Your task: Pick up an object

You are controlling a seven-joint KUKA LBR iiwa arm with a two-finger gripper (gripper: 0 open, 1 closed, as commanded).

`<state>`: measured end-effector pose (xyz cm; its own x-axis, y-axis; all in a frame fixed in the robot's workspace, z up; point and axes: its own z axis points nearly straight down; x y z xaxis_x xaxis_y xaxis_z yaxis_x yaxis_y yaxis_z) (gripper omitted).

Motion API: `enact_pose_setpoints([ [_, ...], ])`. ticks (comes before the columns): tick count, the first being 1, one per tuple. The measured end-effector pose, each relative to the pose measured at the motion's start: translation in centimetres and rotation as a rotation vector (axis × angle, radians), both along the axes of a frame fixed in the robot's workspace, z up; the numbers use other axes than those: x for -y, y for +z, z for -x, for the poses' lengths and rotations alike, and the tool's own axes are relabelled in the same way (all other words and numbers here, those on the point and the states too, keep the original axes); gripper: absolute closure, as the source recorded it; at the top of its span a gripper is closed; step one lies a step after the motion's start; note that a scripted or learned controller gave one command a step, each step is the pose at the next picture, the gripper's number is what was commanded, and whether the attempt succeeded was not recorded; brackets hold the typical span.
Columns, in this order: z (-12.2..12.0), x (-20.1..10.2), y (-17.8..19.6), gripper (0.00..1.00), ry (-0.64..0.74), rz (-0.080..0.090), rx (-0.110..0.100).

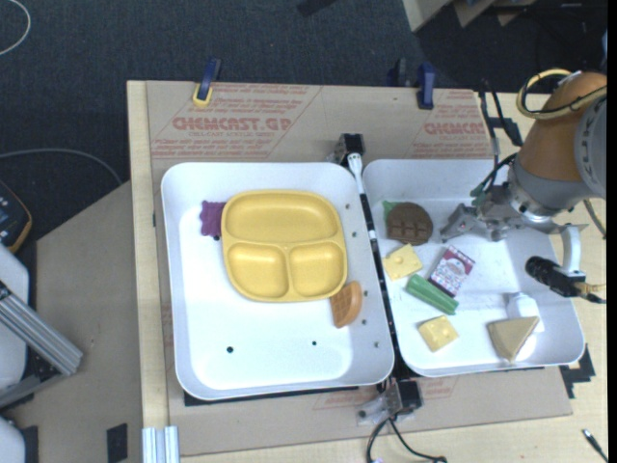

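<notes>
Overhead, a robot arm is reaching into the right of two white bins on a desk (pixel 289 114).

Leftmost, a yellow divided plate (pixel 284 244) is lying in the left bin (pixel 270 365), a purple piece (pixel 210 218) and a bread-like piece (pixel 347 305) touching its edges. Rightward, the right bin (pixel 540 355) is holding scattered toy foods: brown cookie (pixel 409 222), cheese cubes (pixel 439 333), green stick (pixel 430 293), red packet (pixel 451 271). The claw (pixel 474 222) is hovering near the cookie, apparently choosing a target; whether wide or narrow, I cannot tell. Dark carpet is surrounding the desk.

My gripper (pixel 474 218) hangs over the right white bin (pixel 569 340), at three o'clock from the round brown cookie (pixel 409 222); the small red-and-white packet (pixel 451 271) lies at seven o'clock.
</notes>
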<state>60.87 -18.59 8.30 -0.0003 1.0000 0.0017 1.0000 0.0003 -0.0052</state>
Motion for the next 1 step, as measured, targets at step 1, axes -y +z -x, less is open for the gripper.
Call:
enact_pose_setpoints([
  [1, -0.13, 0.04, 1.29, 1.0, 0.0, 0.002, 0.005],
])
